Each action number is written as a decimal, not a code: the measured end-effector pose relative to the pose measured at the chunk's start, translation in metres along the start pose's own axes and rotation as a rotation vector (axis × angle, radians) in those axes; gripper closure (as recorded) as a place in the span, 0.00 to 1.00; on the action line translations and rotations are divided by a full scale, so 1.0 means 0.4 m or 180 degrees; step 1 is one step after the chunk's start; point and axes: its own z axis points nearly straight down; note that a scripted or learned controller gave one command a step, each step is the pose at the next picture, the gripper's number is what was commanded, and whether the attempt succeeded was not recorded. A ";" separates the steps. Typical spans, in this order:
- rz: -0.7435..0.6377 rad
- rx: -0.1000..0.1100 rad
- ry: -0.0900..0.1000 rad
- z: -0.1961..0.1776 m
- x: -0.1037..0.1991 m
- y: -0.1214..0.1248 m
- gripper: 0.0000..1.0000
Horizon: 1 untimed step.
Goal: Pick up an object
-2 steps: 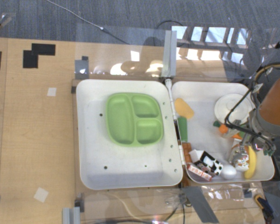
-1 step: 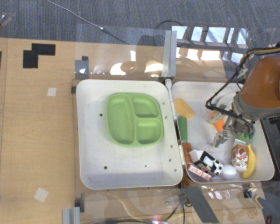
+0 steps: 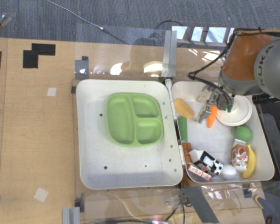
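The tool [image 3: 210,107] sits low in the right bin [image 3: 266,146], its fingers seemingly pinched on the orange carrot [image 3: 212,116], though blur leaves that uncertain. A straight lift suits; the white plate [image 3: 238,112] touches the carrot, and the yellow piece [image 3: 184,108] lies near.

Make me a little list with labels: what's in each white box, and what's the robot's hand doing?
left bin: green divided plate
right bin: white plate, yellowish piece, green stick, green ball, carton, banana, white egg
gripper: over the right bin
orange carrot: between the fingers, tilted
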 end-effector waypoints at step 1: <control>0.0231 0.0001 -0.0007 -0.003 0.107 0.007 0.00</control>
